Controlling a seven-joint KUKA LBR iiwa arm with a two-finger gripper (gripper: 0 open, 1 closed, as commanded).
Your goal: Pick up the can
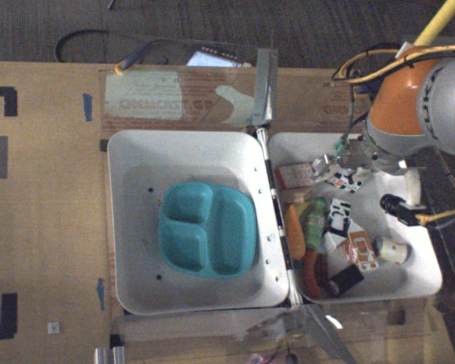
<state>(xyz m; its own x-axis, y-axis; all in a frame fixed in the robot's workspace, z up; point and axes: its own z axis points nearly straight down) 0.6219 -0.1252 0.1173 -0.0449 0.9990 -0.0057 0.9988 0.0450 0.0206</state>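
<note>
- the can (390,249) lies on its side near the front right of the right bin (428,275), its long axis running left to right, pale open end facing right.
- the gripper (327,163) hangs over the bin's back part, well apart from the can; whether it is open or closed, i cannot tell.
- the left bin (129,158) holds a teal divided tray (208,230).
- both bins sit on a brown cardboard bench (45,203), with dark carpet (288,14) behind.

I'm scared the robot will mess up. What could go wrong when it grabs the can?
The right bin is crowded, so the gripper could close on the wrong thing. The can looks to be lying on its side, so it might roll or slip away. Items packed close beside it could get knocked.
</note>
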